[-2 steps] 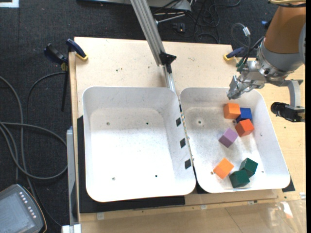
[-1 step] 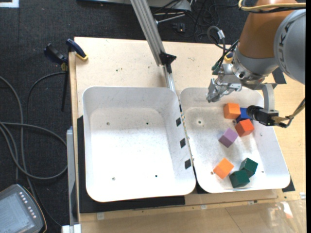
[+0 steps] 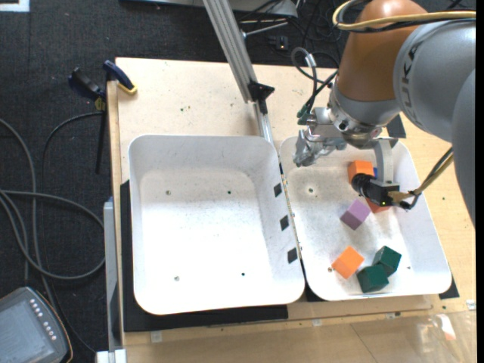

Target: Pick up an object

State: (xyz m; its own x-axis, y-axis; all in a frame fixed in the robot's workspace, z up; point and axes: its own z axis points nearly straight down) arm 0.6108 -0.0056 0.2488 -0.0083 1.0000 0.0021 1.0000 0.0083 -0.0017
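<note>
My gripper [image 3: 306, 154] hangs over the far left corner of the right bin [image 3: 423, 225], above bare bin floor and apart from every object. An orange block [image 3: 360, 170] lies just to its right, partly behind the wrist hardware. A purple block [image 3: 355, 215] sits mid-bin. Nearer the front lie a second orange block [image 3: 348, 262] and two dark green blocks [image 3: 388, 258] [image 3: 373, 278], close together. A small reddish piece [image 3: 378, 205] shows beside the purple block.
The left bin [image 3: 151, 203] stands beside the right one, sharing a raised divider edge [image 3: 283, 203]. A slanted metal rail [image 3: 231, 36] crosses the back of the bench. A blue and yellow clamp [image 3: 113, 78] grips the bench's far left corner.
</note>
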